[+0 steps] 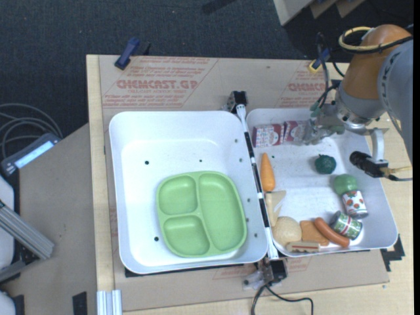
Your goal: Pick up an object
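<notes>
1. My arm (374, 64) comes in from the upper right of the frame, the orange band showing above the wrist.
2. My claw (314, 131) hangs over the top edge of the right bin (387, 209), just beside a red and white carton (274, 135) that lies against the bin's upper wall.
3. I cannot tell whether my claw is apart or together; it is small and blurred here, and I see nothing clearly between its tips.
4. A dark green round object (325, 164) sits just below my claw, apart from it.
5. An orange carrot (267, 172) lies along the right bin's left wall, near the middle of the frame.
6. Toward the lower right, a lighter green piece (344, 184) touches a red-spotted can (355, 204), with a second, green-banded can (346, 226) below it.
7. Along the bin's lower edge lie a sausage (330, 232), a pale round bun (287, 229) and what may be slices of bread (310, 231).
8. The left bin (131, 176) holds a green divided plate (200, 213), centre of the frame, lower half.
</notes>
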You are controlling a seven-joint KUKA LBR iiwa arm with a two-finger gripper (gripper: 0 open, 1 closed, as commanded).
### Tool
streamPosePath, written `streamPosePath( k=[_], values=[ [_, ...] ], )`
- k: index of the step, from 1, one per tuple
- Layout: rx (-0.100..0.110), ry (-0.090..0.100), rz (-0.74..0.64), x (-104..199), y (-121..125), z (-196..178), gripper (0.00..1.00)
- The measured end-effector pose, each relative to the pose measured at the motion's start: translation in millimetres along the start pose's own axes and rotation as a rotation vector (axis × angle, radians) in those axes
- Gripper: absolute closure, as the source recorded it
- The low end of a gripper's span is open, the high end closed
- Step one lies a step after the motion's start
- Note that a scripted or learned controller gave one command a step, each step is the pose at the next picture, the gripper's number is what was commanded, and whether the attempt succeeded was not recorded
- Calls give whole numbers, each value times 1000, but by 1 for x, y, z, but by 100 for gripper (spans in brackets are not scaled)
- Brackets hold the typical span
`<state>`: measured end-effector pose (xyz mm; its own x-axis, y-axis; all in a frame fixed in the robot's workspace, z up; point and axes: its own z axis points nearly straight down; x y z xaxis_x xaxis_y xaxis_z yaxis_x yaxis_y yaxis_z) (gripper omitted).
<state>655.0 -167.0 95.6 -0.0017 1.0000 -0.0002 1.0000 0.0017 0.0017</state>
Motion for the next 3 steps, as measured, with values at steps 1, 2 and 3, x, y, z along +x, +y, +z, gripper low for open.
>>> streamPosePath(
  k=[1,2,3],
  values=[
    [1,0,0,0,0,0,0],
    [3,1,2,-40,-39,11,0],
    [3,1,1,5,-71,11,0]
  ],
)
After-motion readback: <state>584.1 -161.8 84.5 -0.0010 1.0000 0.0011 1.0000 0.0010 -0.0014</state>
